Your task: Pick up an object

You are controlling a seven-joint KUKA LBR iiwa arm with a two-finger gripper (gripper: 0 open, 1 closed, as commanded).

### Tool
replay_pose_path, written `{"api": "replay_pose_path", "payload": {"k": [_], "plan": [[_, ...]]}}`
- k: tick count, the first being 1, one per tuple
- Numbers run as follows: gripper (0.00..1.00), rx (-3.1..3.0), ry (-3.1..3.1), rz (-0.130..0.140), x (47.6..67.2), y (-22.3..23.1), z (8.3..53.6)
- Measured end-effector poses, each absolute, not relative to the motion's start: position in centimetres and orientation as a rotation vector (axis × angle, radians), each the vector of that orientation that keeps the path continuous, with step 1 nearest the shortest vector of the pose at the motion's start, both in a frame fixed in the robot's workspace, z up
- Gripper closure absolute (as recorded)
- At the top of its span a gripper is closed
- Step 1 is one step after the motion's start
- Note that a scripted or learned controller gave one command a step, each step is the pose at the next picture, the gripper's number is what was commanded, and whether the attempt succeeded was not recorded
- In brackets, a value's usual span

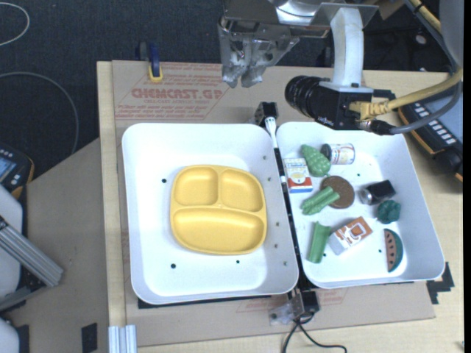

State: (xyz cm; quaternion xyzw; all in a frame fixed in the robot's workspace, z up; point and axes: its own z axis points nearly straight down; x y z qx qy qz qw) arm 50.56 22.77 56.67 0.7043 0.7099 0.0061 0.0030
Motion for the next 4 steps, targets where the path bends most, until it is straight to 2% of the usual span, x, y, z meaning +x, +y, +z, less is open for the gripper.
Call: {"api": "replay_pose_path", "payload": {"k": [4], "plan": [[1.00,2.198,2.226,0.046,50.7,23.1,60.9]]}}
